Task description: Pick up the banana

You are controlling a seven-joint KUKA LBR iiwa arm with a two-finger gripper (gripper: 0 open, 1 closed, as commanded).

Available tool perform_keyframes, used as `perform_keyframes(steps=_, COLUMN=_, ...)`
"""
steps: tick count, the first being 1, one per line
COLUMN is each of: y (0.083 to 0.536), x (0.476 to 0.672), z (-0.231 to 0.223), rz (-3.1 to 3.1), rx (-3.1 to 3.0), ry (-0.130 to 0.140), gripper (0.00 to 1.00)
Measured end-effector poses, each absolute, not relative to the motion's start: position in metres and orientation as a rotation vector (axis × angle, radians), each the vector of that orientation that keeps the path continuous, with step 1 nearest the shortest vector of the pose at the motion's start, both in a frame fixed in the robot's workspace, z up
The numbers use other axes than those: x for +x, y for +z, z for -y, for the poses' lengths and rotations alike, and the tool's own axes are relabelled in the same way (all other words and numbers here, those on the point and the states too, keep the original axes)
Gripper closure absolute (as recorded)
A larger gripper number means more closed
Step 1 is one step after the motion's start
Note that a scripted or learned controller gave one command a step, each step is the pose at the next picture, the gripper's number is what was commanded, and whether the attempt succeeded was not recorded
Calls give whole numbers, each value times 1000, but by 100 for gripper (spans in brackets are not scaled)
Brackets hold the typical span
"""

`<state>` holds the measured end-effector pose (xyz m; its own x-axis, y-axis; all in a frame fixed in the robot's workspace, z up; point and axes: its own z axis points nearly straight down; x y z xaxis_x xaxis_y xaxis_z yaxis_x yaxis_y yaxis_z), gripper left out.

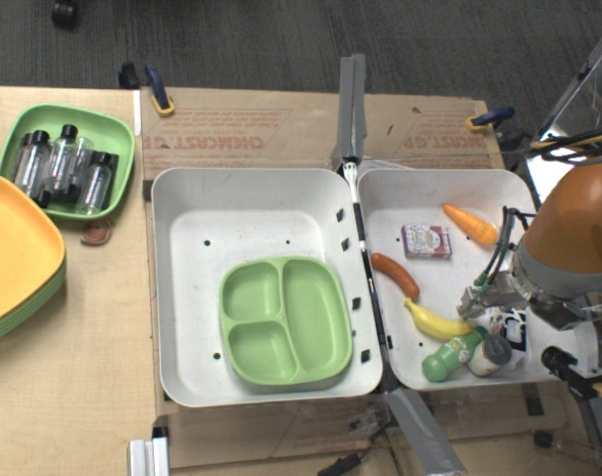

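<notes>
Camera view: gripper [476, 301] low in right bin [380, 266], jaw state impossible to tell. Banana [436, 322] just left of jaws, touching green bottle [447, 357]. Sausage [396, 274] farther left; carrot [471, 223] above.

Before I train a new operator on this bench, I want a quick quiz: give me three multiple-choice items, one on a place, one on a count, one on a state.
1. Where does the banana lie?
A. right bin
B. left bin
C. green tray

2. How many compartments has the green tray?
A. two
B. three
C. five

3. How does the banana stand to the gripper?
A. lifted
B. lying on the bin floor
C. inside the tray

Answers: 1 A, it lies in the right bin below the sausage. 2 B, two small, one large. 3 B, it lies flat beside the gripper.
</notes>
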<state>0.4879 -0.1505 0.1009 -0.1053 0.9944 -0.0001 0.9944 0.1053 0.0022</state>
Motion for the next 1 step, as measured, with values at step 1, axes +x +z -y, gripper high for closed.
perform_keyframes(steps=1, y=101, x=488, z=151, rz=-2335, rx=2100, ry=2, gripper=0)
